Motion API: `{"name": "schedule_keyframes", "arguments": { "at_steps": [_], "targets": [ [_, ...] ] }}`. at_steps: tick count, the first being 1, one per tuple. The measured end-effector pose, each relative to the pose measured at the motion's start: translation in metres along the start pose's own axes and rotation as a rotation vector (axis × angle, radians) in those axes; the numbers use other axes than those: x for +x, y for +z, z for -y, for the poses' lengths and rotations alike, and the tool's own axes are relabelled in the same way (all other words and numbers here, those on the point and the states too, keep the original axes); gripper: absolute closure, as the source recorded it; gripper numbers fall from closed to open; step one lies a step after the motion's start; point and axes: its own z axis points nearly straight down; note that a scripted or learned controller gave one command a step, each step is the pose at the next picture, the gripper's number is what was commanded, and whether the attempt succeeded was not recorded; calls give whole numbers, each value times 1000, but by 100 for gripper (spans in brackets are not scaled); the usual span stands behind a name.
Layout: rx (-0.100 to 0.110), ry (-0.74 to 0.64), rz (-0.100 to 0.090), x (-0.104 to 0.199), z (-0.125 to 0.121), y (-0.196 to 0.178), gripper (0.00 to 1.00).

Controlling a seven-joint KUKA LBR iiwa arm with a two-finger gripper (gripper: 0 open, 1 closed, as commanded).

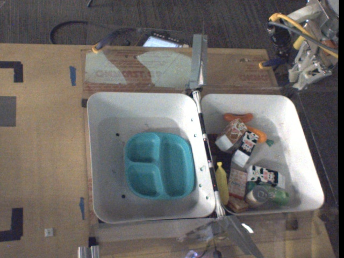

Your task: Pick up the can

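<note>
My gripper [307, 69] sits up in the far right corner, above the bench edge and well away from both bins. It is partly cut off at the top and tangled with yellow hoses, so I cannot tell how its fingers stand.

The can [258, 195] is hard to make out. I think it is the small round grey thing lying near the front of the right bin [301, 144], touching a green thing [279, 196] on its right. Part of it is tucked under a black and white cow-print carton [263, 174].

I count two white bins. The left bin [107, 144] holds one teal tray [159, 165] with three sections. The right bin holds a pile. I count two cow-print cartons, the second one [246, 144] further back. I also see one yellow bottle [221, 183] lying along the left wall, one brown and white packet [233, 133], one orange thing [237, 116] at the back, and one flat box with red print [237, 183] between the yellow bottle and the can. Some pieces in the pile are too small and blurry for me to name.

The things in the pile crowd together and touch each other. The flat box and the carton press close around the can on its left and back sides.
</note>
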Motion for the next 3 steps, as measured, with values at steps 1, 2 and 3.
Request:
{"name": "schedule_keyframes", "arguments": {
  "at_steps": [1, 2, 3],
  "targets": [
    [3, -1, 6, 11, 4, 194, 100],
    [1, -3, 3, 45, -46, 122, 100],
    [3, -3, 7, 28, -76, 149, 100]
  ]
}}
